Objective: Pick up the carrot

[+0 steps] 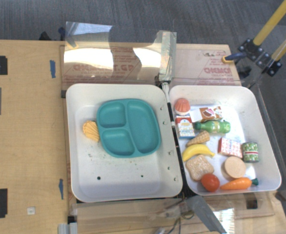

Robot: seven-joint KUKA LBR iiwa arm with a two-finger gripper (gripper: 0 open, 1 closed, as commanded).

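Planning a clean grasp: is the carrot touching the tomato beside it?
Touching. The camera view shows the carrot with its blunt orange end against the tomato, no white bin floor visible between them.

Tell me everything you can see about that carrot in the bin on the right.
The carrot is a small toy, smooth and plastic-looking, orange with a stubby green top at its right end. It lies flat, almost level, pointed tip toward the left, along the near edge of the right bin. Its tip meets the red tomato, and the round tan slice sits just behind it, touching or nearly so.
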